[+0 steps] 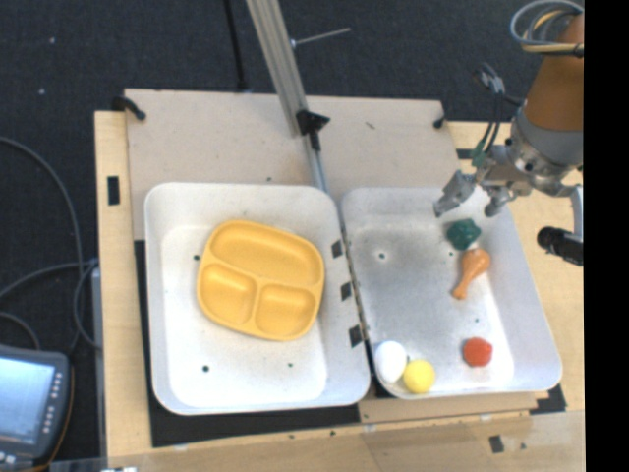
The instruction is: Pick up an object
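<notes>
My gripper (476, 197) hangs over the far right part of the right bin (413, 264), fingers spread apart and nothing between them. Just below it lies a small dark green object (462, 232). An orange carrot-shaped piece (471, 269) lies right under the green one. Further toward the front sit a red ball (477, 352), a yellow ball (420, 376) and a white egg-like object (391, 360).
The left bin (177, 362) holds a yellow divided plate (260, 279). A slanted aluminium post (280, 57) rises from behind the bins. A monitor (29, 401) stands at the lower left off the bench.
</notes>
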Controlling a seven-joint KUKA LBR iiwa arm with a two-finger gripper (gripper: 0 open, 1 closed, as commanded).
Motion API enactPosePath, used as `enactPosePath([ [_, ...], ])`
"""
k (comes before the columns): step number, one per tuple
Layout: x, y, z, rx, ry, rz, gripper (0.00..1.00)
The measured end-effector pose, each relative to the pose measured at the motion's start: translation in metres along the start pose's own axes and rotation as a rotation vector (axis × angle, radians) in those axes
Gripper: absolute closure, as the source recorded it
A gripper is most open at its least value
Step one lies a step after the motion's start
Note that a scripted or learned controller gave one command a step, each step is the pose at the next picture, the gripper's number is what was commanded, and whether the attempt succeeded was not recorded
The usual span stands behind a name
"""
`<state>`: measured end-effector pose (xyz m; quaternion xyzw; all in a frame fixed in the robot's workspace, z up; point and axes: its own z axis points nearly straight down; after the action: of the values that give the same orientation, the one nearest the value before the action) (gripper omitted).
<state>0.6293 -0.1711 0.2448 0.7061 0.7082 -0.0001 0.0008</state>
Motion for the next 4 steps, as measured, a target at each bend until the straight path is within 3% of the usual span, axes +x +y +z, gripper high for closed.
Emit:
enactPosePath([
  [1, 0.0, 0.0, 0.0, 0.0, -0.001, -0.001, 0.0],
  [4, 0.008, -0.002, 0.144, 0.005, -0.001, 0.003, 0.0],
])
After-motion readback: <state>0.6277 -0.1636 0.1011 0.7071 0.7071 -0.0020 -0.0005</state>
